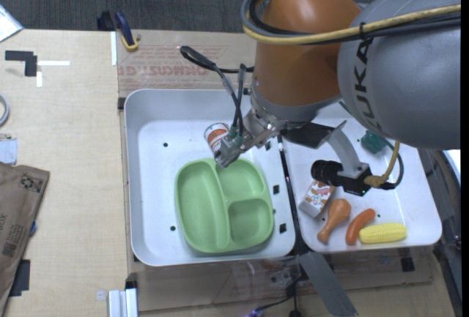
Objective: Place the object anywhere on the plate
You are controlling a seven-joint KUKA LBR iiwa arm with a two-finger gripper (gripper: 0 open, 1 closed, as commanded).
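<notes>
Where the can is: small can (215,137) with a red and white label, middle of the frame, just past the top edge of the plate and right up against the gripper's tip. Honestly can't say if it's lifted or sitting on the bin floor.
Gripper (230,150): hanging low over the plate's upper rim, with the big orange wrist right above it. Whether it's clamped on the can or just beside it, I can't tell from this angle.
Plate (198,206): green, three compartments, lower middle of the frame in the left bin (150,162). Nothing is lying in it that I can see.
Why the arm sits like that: it reaches in from the right edge and across the wall between the bins, so my guess is it's lined up to bring the can over the green.
Right bin (414,191): little carton (316,200), drumstick (335,217), carrot (359,225) and corn (381,233) bunched near the bottom, plus a teal bit (372,141) higher up. All well apart from the plate, so not in the way.
Progress guess: not done, since the can looks outside the rim.
Next move calls for: a short shift toward the bottom of the frame, then a release.
Risk: a round can could roll off that raised rim.
</notes>
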